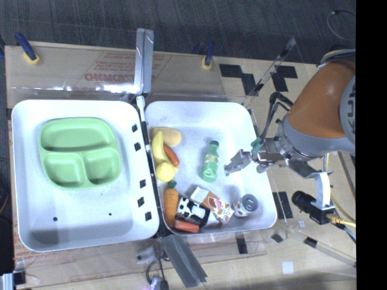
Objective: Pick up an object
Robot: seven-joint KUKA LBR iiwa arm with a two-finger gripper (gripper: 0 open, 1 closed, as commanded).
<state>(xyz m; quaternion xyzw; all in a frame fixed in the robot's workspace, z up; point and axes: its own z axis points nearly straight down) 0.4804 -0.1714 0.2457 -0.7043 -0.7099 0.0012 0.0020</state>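
The hand [237, 161] hangs over the right white bin [242, 116], fingers slightly parted, holding nothing, beside the green plastic bottle [210, 161]; its label cannot be read. Red mirrored lettering [109, 76] marks the tabletop.

A: Can any writing be read here?

B: Hardly. The cardboard sheet [115, 68] behind the bins carries red print, but it lies upside down and is too faint to spell out.

A: And the packages in the right bin [242, 116]?

B: The small carton [216, 207] has coloured print and the can [246, 205] a label; the green bottle [210, 161] too. All are too small and blurred to read.
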